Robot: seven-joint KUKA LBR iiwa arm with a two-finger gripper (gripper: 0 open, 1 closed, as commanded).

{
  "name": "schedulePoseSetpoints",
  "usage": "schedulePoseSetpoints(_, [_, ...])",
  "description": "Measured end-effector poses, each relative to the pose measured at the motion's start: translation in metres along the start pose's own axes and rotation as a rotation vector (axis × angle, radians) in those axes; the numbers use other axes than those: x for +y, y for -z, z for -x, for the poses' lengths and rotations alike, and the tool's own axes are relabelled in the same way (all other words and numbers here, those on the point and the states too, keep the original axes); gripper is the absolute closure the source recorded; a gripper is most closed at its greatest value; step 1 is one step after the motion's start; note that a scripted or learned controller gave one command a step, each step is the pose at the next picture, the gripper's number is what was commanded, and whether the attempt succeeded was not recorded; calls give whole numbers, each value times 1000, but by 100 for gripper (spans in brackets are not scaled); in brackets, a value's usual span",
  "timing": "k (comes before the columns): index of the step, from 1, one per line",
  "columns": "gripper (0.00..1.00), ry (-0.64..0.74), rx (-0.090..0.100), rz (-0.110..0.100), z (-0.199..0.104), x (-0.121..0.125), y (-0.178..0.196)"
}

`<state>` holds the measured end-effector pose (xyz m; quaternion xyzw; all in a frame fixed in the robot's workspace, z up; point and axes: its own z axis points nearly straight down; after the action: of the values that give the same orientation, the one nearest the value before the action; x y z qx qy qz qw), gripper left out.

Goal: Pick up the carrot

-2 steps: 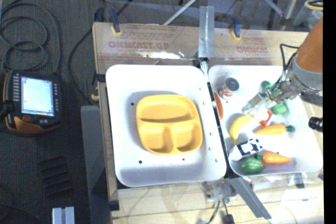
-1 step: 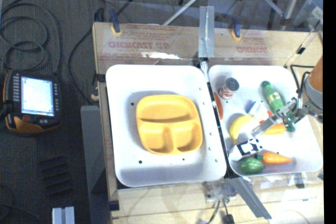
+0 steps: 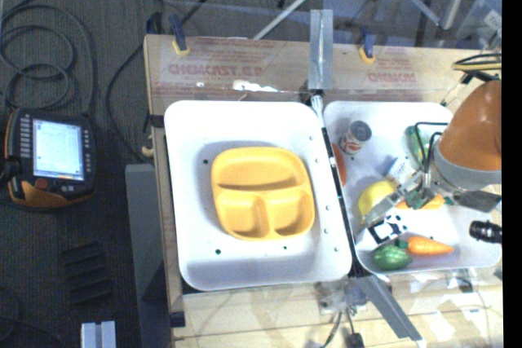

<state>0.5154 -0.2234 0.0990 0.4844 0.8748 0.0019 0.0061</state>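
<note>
The carrot (image 3: 429, 246) is orange and lies flat near the front edge of the right bin (image 3: 481, 258), its thick end touching a green pepper (image 3: 391, 256). My gripper (image 3: 397, 204) hangs over the middle of that bin, a little behind and to the left of the carrot and apart from it. It sits right beside a yellow lemon-like fruit (image 3: 374, 195). The grey wrist with its orange band (image 3: 481, 130) hides the bin's right part.
The left bin (image 3: 188, 200) holds a yellow divided tray (image 3: 263, 191). In the right bin a small can (image 3: 356, 134) stands at the back left, a thin red-orange piece (image 3: 339, 167) lies along the left wall, and a black-and-white card (image 3: 387, 227) lies by the pepper.
</note>
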Motion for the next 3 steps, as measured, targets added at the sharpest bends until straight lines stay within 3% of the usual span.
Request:
schedulePoseSetpoints(1, [100, 1, 5, 1, -2, 1, 8])
schedulePoseSetpoints(2, [100, -386, 3, -7, 17, 27, -7])
schedulePoseSetpoints(3, [0, -385, 1, -5, 17, 28, -7])
